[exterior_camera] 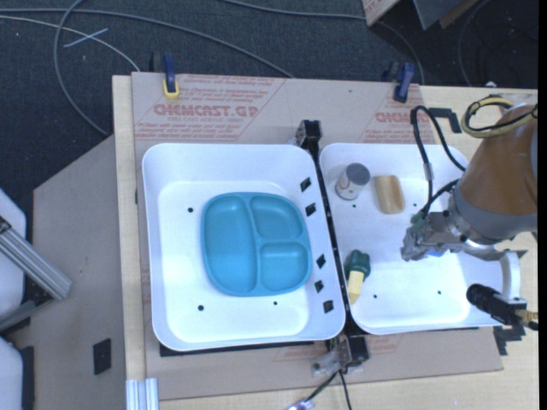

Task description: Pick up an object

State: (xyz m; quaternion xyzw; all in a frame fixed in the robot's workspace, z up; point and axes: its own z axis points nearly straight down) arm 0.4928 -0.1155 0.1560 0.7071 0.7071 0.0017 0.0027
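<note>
In the right bin (402, 310) lie a small grey cylinder (352, 180) at the back left, a tan wooden block (390, 194) just right of it, and a green-and-yellow toy (355, 273) near the bin's left wall at the front. My gripper (419, 244) hangs low over the bin's middle right, below the orange wrist band. It is right of the green-and-yellow toy and in front of the tan block, apart from both. From above, nothing shows between its tips.
The left bin (171, 229) holds a blue divided plate (256, 243). A black clip rail (318, 220) runs between the bins. Cables loop over the arm at the right. Blue clamps (170, 73) hold the cardboard base at the back.
</note>
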